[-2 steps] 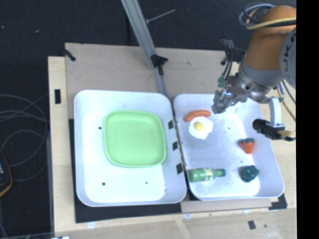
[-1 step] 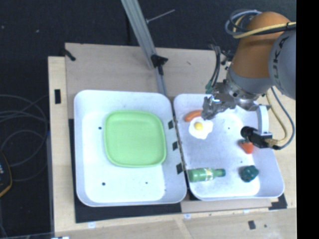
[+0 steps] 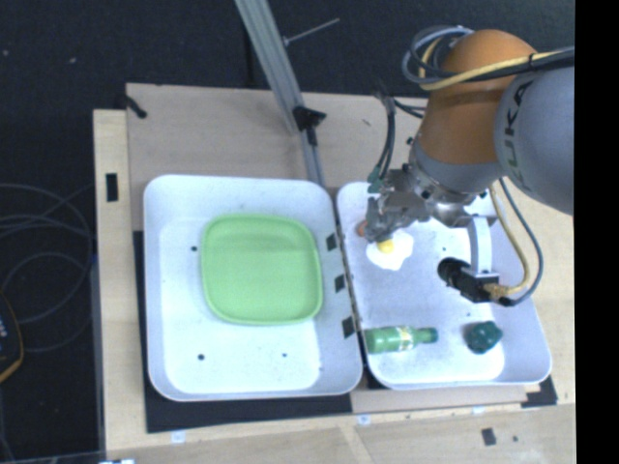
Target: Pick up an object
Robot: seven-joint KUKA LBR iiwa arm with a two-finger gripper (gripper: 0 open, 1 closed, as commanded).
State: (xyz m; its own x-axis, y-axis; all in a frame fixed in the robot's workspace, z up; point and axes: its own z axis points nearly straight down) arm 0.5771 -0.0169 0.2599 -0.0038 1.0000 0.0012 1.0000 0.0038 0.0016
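The tool, its grip impossible to tell, hangs over a white-and-yellow fried-egg toy in the right bin, with a green bottle near the front.

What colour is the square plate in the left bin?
Light green; the plate shows plainly in the camera view.

Two bins sit side by side on the bench. The left bin holds a plate at its centre. In the right bin, a bottle lies along the lower edge, a small object at lower right, an egg-like item at upper left beneath the gripper.
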